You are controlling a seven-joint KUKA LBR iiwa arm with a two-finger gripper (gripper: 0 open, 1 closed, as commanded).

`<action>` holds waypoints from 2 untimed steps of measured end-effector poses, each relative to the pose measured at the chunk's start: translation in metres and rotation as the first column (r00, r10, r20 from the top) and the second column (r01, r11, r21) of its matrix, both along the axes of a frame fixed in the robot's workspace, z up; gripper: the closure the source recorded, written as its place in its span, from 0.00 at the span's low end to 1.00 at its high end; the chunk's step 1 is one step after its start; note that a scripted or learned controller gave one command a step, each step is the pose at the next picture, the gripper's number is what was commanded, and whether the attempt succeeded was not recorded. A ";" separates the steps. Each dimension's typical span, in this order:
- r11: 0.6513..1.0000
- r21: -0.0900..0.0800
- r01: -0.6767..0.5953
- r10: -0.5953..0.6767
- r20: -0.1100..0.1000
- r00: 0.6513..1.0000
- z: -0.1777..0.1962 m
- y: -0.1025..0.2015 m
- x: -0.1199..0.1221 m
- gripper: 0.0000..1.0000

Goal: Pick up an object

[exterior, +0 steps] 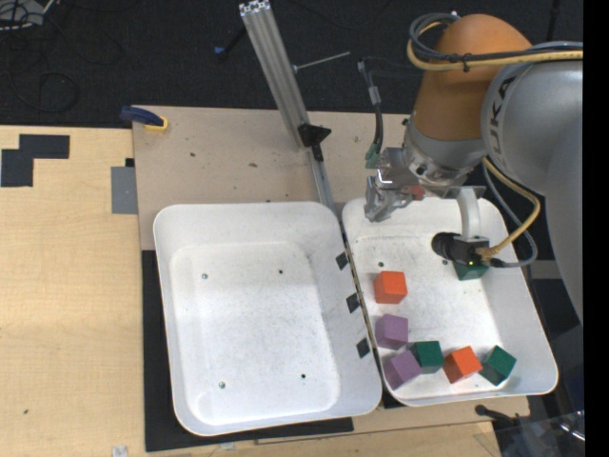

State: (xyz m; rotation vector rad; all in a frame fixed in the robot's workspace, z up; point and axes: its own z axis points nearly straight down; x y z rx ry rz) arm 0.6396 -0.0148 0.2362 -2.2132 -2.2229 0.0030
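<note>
The left bin (252, 317) is a shallow white tray with rounded corners, and a slanted metal post (284, 84) rises behind it. Dark clips (352, 302) sit along the seam where it meets the right bin (533, 303). In the right bin, an orange cube (390, 287) lies near the middle, one flat face up and its edges turned slightly off the bin wall; being a cube, it has no long axis. Below it are two purple cubes (392, 331) (402, 367), just beside each other. Next come a green cube (428, 354), a second orange cube (462, 363) and another green cube (498, 365), all close together along the near rim. The gripper (381, 201) hangs over the bin's far left corner, well apart from the blocks; whether it is spread or pressed together cannot be told.
</note>
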 end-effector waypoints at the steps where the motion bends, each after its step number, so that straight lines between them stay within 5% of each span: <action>1: 1.000 0.000 0.000 0.000 -0.001 1.000 -0.011 0.048 0.004 1.00; 2: 1.000 0.000 0.000 0.000 -0.001 1.000 -0.020 0.098 -0.001 1.00</action>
